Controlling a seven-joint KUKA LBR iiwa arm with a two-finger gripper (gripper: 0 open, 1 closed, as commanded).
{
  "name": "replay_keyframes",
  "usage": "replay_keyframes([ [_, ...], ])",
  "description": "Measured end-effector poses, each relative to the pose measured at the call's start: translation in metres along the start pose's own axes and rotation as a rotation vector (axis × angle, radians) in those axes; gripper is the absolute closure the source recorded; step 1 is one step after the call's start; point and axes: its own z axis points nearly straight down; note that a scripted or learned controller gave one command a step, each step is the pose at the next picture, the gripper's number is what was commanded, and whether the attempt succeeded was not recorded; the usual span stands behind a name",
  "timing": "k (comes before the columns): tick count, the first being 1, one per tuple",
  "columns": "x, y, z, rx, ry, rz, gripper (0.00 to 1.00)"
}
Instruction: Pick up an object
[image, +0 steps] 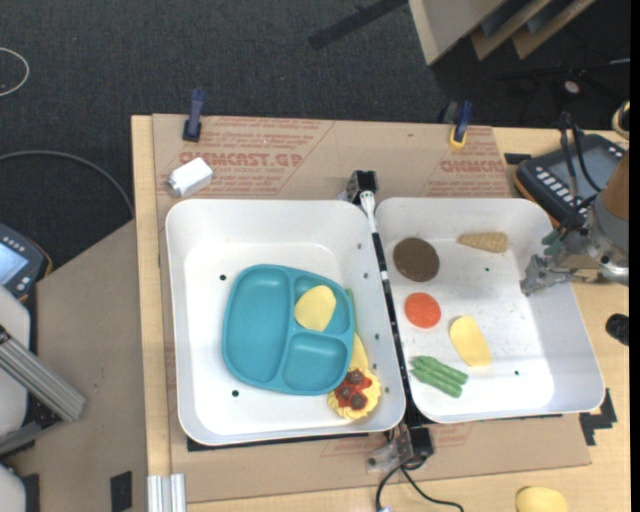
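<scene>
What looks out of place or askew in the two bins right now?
One thing stands out: in the left bin, a pizza slice lies wedged partly under the edge of the blue divided plate, while a yellow piece sits properly in a compartment. The right bin's items lie apart and flat.

The room light is bright and even, falling from overhead. The two white bins (190, 300) glare slightly, close to washed out along their rims. Shadows stay soft and short, tucked under the blue tray (260, 340). Focus is fair at centre; the gripper (545, 268) at the right looks smeared, and the corners are softer.
</scene>
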Motion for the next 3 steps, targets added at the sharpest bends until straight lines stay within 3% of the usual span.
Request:
replay_keyframes([
  [1, -0.015, 0.087, 0.032, -0.012, -0.006, -0.007, 1.0],
  [3, -0.015, 0.086, 0.008, -0.016, -0.008, -0.007, 1.0],
])
